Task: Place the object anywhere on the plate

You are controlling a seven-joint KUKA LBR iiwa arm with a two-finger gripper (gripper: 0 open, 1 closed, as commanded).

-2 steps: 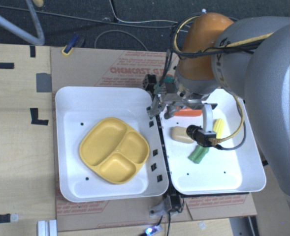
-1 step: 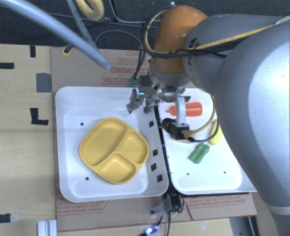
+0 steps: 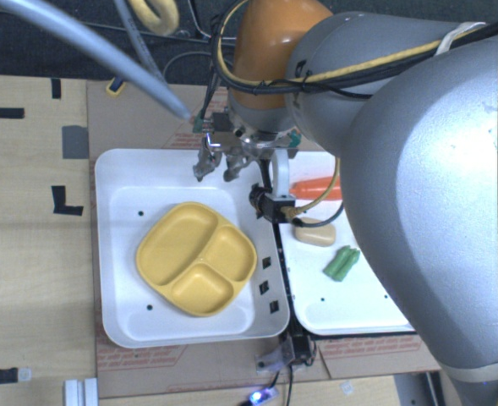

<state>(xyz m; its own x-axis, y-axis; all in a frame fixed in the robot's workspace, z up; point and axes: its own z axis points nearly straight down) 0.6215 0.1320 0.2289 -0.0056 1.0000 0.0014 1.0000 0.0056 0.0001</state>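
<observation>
Grey arm (image 3: 418, 184) foremost, gripper (image 3: 216, 169) above plate (image 3: 196, 259)

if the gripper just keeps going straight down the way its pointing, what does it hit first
Probably the bare floor of the left white bin, just beyond the yellow plate's far edge. The gripper looks empty; height is unclear.

Two white bins (image 3: 117, 227), one yellow plate (image 3: 196, 258), three objects (image 3: 342, 263)
</observation>
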